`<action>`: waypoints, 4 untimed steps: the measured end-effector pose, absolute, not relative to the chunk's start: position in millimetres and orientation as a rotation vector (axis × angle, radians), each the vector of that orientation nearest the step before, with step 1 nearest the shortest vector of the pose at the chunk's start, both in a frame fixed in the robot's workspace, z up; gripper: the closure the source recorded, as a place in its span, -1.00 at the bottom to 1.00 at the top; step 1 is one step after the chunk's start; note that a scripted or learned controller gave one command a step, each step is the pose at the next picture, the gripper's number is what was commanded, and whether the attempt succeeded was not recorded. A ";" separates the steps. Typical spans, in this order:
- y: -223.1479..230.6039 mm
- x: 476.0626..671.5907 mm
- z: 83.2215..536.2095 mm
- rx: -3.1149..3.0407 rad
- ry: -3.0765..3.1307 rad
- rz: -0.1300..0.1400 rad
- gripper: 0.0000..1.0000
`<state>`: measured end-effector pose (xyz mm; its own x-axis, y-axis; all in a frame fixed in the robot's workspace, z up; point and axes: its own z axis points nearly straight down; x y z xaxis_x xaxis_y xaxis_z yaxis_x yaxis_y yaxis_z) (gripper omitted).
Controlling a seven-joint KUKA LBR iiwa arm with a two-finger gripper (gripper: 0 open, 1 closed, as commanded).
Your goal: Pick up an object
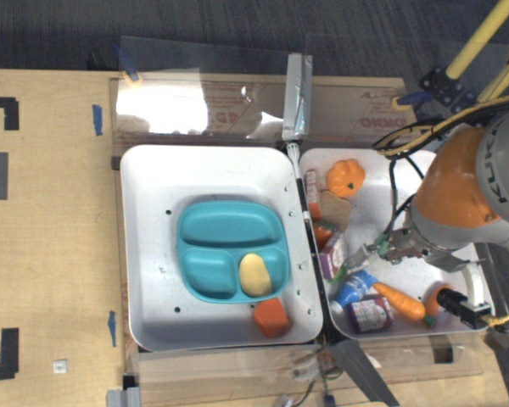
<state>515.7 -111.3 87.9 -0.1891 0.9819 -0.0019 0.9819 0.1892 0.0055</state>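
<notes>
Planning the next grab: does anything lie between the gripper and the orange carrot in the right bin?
Nothing visible does. The gripper hangs above the right white bin, and the orange carrot lies just below-right of it in view, uncovered, beside a blue wrapped item.

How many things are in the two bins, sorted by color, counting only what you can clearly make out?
Orange: 3, the pumpkin, the carrot, the block
Teal: 1, the divided tray
Yellow: 1, the potato-shaped piece
Total: 5, leaving out the packed clutter along the right bin's left side, too jumbled to sort.
</notes>
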 end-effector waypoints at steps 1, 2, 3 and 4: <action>-114.2 543.8 87.8 2.023 2.395 0.004 -1.00; -111.2 481.1 88.1 2.016 2.402 0.006 -1.00; -111.9 483.6 99.4 2.013 2.395 0.011 1.00; -49.6 552.3 187.2 2.050 2.375 0.010 1.00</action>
